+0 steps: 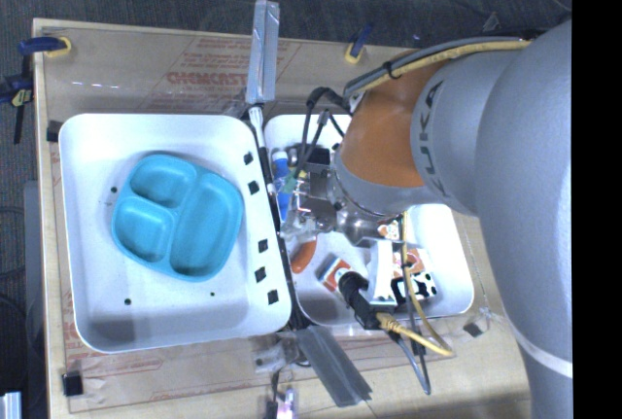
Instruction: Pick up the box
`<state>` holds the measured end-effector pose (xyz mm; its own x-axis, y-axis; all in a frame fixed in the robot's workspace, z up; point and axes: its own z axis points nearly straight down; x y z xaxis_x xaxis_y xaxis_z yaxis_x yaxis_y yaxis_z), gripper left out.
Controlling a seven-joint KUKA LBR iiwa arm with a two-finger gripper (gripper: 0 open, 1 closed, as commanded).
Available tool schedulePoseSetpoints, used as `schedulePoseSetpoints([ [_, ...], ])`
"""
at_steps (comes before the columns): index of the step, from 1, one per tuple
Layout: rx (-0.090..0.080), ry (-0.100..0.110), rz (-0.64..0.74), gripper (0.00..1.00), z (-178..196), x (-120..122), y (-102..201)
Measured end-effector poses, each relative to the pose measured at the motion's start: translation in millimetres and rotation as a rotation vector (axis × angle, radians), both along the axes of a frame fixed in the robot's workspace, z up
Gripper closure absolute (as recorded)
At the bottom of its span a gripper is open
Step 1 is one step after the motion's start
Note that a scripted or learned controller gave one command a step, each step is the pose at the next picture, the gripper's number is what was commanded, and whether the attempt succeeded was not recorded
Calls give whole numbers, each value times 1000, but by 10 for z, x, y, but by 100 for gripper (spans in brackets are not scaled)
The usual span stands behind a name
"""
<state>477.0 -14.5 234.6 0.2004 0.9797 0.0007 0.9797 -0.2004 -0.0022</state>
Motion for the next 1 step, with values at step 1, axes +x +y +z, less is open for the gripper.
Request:
schedulePoseSetpoints([
  [1,0,1,0,0,-2,-2,1],
])
